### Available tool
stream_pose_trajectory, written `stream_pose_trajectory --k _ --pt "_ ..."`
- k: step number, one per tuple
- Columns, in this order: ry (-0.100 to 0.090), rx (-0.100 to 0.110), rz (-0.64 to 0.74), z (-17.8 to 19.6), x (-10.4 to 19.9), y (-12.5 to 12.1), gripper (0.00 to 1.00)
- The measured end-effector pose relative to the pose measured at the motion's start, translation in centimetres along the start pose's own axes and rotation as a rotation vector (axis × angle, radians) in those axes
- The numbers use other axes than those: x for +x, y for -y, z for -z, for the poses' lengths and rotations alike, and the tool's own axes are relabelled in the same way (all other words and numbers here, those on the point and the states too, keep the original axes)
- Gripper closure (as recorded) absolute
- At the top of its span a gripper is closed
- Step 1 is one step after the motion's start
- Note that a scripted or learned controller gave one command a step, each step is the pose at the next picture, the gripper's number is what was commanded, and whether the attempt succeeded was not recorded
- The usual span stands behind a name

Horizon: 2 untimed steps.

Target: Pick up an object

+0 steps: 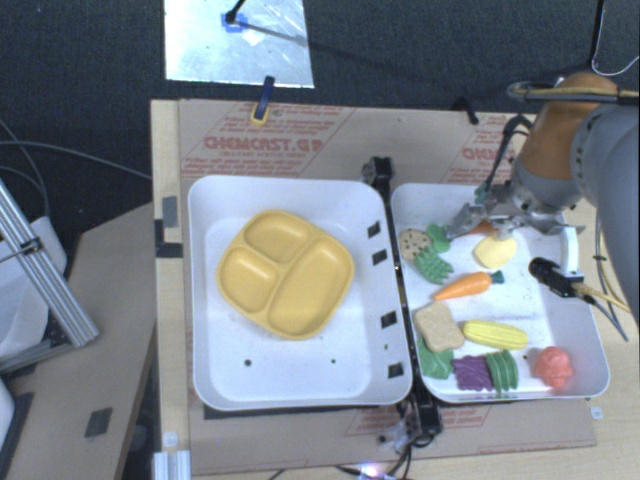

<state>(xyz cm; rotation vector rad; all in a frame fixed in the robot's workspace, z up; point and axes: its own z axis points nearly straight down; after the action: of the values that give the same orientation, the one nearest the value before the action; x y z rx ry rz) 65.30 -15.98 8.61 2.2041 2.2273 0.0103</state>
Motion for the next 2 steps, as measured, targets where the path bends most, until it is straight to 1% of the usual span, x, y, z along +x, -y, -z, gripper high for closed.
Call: stream_pose_trajectory --k 1,2 --pt "0.002 0.003 -0.01 3.2 -4.9 -1.7 0.0" --pt "-0.003 0.004 -0.007 0.3 -4.6 -1.8 0.0"
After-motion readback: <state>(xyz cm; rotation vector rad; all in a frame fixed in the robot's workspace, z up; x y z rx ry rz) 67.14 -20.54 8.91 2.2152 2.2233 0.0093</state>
